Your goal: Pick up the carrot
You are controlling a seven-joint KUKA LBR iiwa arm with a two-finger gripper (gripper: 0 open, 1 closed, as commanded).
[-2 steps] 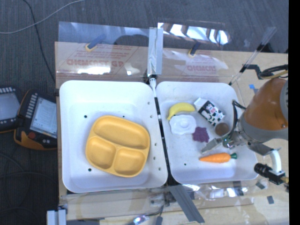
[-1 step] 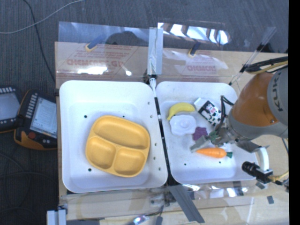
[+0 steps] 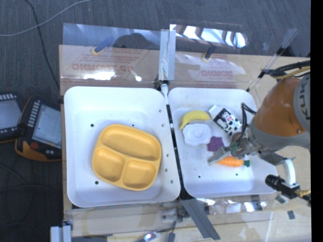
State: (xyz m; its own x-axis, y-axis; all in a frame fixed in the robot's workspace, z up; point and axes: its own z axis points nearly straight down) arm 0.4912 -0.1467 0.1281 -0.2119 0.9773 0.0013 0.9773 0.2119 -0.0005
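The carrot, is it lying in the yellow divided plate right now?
No, the carrot lies on the floor of the right bin, while the yellow divided plate sits in the left bin.

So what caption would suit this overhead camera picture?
Robot gripper hovering at an orange carrot in the right bin; yellow tray in the left.

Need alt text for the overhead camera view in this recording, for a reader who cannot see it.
The grey and orange arm reaches from the right into the right white bin, its gripper just above an orange carrot. Nearby in that bin lie a banana, a white round piece, a purple item and a black-and-white item. The left bin holds a yellow divided tray.
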